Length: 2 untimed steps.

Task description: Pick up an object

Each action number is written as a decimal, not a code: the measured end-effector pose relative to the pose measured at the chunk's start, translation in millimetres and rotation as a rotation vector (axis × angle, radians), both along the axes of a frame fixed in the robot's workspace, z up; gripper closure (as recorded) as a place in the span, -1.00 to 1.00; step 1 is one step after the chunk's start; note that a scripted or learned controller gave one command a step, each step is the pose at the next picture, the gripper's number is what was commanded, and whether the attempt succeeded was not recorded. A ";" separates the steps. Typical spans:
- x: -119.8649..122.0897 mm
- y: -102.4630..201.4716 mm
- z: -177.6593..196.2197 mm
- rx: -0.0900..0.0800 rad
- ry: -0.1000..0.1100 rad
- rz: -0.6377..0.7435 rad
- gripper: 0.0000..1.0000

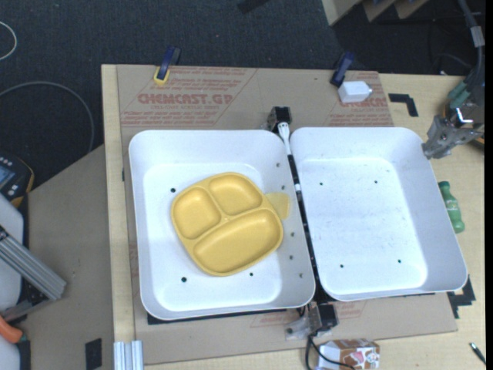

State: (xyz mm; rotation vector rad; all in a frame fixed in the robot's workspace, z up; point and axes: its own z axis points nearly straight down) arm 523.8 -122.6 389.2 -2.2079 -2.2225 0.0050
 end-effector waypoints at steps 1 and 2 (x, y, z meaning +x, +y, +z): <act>-23.9 67.0 -81.1 0.000 0.002 0.000 1.00; -24.1 130.9 -61.1 -0.003 -0.012 -0.001 1.00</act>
